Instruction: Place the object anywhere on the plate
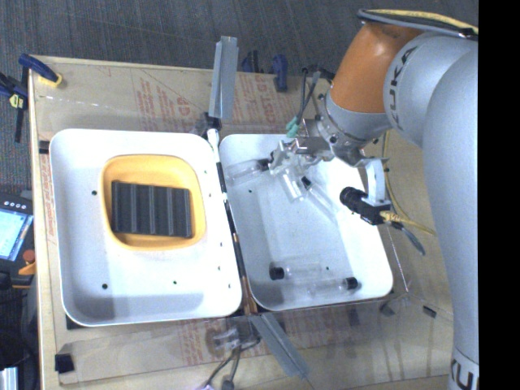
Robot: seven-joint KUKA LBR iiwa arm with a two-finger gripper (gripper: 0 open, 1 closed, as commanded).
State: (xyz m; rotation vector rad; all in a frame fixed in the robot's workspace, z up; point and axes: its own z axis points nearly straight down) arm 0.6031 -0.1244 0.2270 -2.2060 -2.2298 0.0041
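Observation:
The object is a clear tube with black caps at both ends [314, 279]. It lies flat near the front edge of the right bin [370, 254]. The plate [151, 167] is yellow with a dark ribbed centre and sits in the left bin [73, 266]. My gripper [291, 175] hangs over the back part of the right bin, well behind the tube and to the right of the plate. Its pale translucent fingers [314, 198] are spread open, and nothing shows between them.
The grey arm with its orange band [370, 59] fills the right side, with black cabling [366, 204] over the right bin's right edge. A ridge [227, 218] separates the two bins. Clamps [39, 68] sit at the bench's back-left corner.

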